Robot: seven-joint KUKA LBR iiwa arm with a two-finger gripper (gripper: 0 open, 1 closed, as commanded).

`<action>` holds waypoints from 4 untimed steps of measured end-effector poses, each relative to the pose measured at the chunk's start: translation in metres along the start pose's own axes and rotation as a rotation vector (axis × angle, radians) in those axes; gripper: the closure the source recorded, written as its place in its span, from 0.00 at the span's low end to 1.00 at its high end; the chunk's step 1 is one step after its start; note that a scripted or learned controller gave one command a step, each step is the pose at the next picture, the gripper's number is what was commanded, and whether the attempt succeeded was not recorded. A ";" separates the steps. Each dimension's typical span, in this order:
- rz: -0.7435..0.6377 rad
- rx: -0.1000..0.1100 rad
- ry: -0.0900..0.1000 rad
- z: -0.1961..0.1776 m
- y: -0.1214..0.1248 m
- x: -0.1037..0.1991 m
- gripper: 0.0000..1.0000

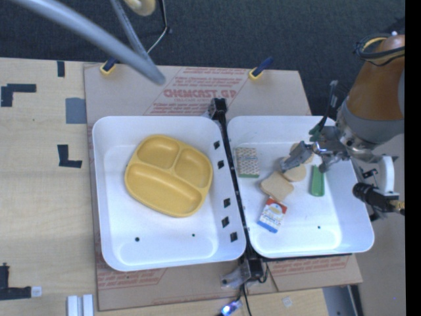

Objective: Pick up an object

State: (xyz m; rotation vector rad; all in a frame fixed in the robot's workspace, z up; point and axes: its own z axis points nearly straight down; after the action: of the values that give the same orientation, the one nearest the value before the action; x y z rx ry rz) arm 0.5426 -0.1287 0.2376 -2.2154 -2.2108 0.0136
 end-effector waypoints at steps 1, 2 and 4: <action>-0.004 -0.012 -0.002 -0.007 0.002 0.000 0.00; -0.002 -0.008 -0.002 0.045 0.007 -0.008 0.00; -0.003 -0.008 -0.002 0.134 0.013 -0.007 0.00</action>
State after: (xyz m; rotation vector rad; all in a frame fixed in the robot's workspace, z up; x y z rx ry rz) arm 0.5537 -0.1353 0.1037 -2.2175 -2.2188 0.0070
